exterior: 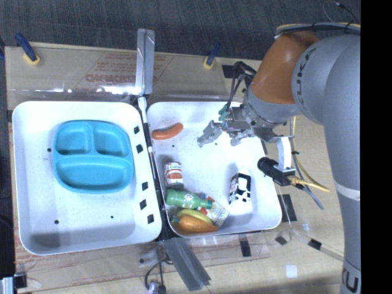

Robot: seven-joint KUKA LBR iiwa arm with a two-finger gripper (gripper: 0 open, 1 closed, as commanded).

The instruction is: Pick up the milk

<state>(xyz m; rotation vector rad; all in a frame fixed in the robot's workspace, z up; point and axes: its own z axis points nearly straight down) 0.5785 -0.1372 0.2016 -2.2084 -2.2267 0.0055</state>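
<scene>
The milk [241,192] is a small white carton with black cow patches, lying near the front right corner of the right bin [263,216]. My gripper [222,133] hangs over the back middle of that bin, well behind the milk. Its fingers [208,135] are spread apart with nothing between them. The grey arm with its orange band comes in from the right.
A hot dog [167,131] lies at the right bin's back left. A small can [174,174], a green bottle [190,199] and yellow and orange fruit [195,220] crowd the front left. The left bin [37,225] holds a blue divided plate [93,155].
</scene>
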